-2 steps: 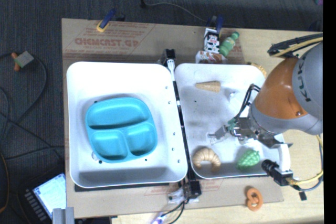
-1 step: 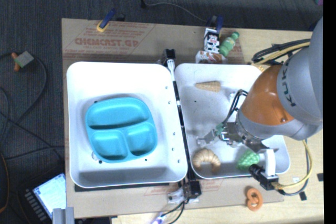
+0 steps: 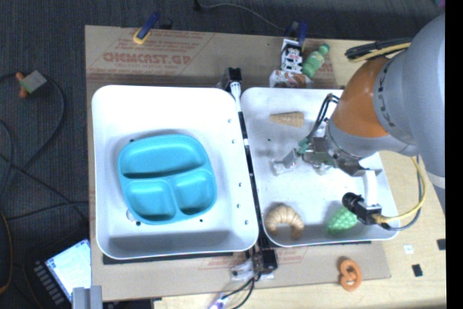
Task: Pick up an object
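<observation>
The arm (image 3: 405, 105) reaches in from the right, grey w/ its orange band above the wrist, and hangs low over the right bin (image 3: 253, 155). The end effector (image 3: 289, 161) sits near the bin's middle, pointing left toward the shared bin wall. Its metal tip is small and blurred; can't tell if the fingers are spread or pressed together, and nothing shows pinched between them.

Right bin contents: a tan cone-shaped item (image 3: 289, 117) lies toward the back, apart from the end effector. A tan croissant-like toy (image 3: 285, 219) lies at the front, left of centre. A green bumpy item (image 3: 342, 220), possibly toy grapes, lies at the front right, near a black fitting on the arm w/ a yellow cable (image 3: 405, 213) looping past it.

Left bin (image 3: 108, 155) holds a blue divided tray (image 3: 167, 176), three compartments, lying flat near centre.

On the counter (image 3: 181, 58) behind the bins: a small printed box (image 3: 290, 58) and a green bottle-like item (image 3: 314, 61) just beside it. An orange ring-shaped item (image 3: 350, 273) lies on the counter in front of the right bin.
</observation>
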Robot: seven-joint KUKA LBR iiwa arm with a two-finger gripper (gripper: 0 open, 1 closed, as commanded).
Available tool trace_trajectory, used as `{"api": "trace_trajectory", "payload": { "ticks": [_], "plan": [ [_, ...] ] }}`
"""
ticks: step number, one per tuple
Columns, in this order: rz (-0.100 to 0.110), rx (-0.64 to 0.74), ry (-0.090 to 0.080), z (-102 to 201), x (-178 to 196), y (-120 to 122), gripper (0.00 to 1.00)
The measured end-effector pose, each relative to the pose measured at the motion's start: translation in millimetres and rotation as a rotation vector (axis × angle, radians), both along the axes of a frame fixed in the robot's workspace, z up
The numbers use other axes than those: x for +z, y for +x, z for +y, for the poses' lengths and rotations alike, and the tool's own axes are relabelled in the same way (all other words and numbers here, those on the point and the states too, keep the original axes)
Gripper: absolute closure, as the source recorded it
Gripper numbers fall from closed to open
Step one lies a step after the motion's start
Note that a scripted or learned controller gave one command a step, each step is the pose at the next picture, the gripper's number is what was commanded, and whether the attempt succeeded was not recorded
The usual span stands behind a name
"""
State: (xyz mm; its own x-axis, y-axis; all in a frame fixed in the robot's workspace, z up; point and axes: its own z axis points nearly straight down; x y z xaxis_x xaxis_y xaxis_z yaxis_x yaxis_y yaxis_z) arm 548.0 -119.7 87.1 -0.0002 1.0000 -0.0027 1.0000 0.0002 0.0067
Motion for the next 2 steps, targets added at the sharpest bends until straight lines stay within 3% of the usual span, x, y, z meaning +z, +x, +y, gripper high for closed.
{"api": "trace_trajectory", "payload": {
  "ticks": [1,2],
  "plan": [
    [0.004,0.000,-0.001,-52,49,80,0.00],
    [0.004,0.001,0.001,-30,0,9,0.00]
  ]
}}
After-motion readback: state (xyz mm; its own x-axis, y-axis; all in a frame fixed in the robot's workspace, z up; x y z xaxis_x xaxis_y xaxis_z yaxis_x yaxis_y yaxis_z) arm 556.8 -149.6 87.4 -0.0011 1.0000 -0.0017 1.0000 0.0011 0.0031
